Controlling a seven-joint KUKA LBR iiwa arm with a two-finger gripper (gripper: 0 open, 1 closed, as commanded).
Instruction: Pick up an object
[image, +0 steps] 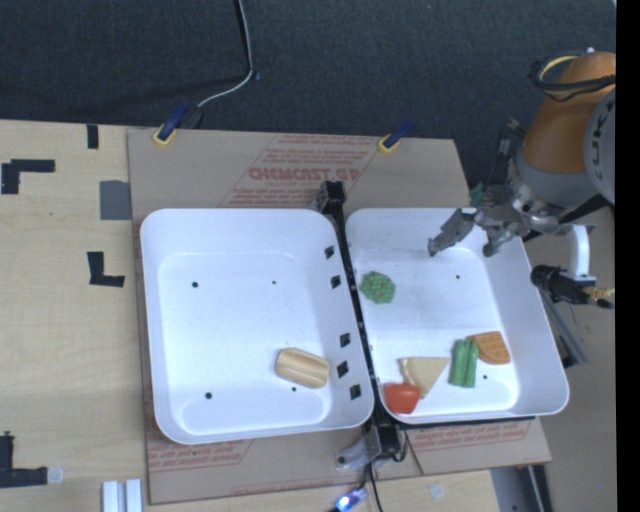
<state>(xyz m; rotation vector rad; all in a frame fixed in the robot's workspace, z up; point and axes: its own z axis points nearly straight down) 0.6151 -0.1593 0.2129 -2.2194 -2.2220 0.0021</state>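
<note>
We are hovering our gripper (468, 237), fingers spread and holding nothing, at the right bin's (530, 330) twelve o'clock; descending here, we risk closing on bare floor, missing the broccoli (378, 287) at eight o'clock.

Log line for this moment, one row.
gripper: open, nothing held, over right white bin far end | nearest: green broccoli-like piece | tan bread roll: left white bin

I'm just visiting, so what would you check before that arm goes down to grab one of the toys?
1. Fingers spread: ok, the gripper is open.
2. Fingers holding nothing: ok.
3. Green broccoli toy standing free of the others: ok.
4. Gripper directly over the broccoli toy: not ok, it sits toward the right bin's far right corner.
5. Room around the front cluster, tomato, wedge, green stick: not ok, crowded.
</note>
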